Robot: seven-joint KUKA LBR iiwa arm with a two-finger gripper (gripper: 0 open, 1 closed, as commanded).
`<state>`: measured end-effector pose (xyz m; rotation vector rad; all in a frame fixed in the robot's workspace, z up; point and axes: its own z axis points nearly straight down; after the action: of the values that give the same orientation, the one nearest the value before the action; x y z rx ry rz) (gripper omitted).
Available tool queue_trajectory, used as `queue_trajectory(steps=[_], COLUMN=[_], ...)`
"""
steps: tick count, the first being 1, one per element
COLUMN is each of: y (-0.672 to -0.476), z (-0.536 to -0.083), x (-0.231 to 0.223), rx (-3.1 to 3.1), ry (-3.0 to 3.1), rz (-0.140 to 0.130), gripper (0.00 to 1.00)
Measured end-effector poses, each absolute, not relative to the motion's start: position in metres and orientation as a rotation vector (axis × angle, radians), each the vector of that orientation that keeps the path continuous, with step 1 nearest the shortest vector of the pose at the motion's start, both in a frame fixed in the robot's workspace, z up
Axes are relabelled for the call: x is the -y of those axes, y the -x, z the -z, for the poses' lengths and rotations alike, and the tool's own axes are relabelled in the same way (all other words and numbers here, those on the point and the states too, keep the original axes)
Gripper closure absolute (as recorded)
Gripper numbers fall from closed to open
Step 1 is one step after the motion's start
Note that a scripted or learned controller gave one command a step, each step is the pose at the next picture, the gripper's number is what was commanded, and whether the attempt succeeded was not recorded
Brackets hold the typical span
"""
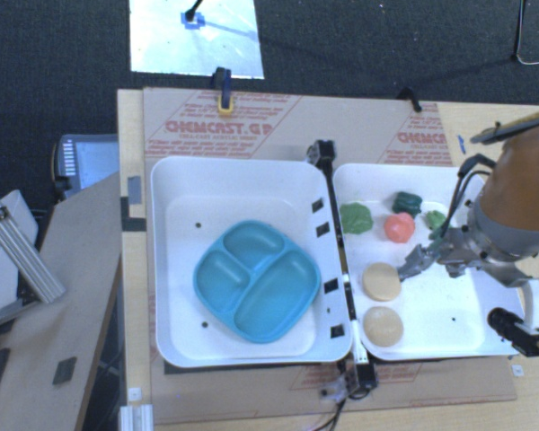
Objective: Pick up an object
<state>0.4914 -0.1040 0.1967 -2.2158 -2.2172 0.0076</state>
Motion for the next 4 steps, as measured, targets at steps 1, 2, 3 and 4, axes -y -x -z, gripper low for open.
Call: queue_trajectory(steps=[1, 2, 3, 4], y=[-0.494, -0.492, -0.495, -0.497], z=[-0.201, -0.146, -0.088, -0.088], x=[0.104, 0.114, 0.109, 0.110], rx=[2.225, 2.220, 2.222, 2.225], ry=[2.219, 2.219, 2.220, 2.222], rz=[0.001, -0.004, 0.006, 0.008], gripper=[0.00, 0.00, 0.00, 0.00])
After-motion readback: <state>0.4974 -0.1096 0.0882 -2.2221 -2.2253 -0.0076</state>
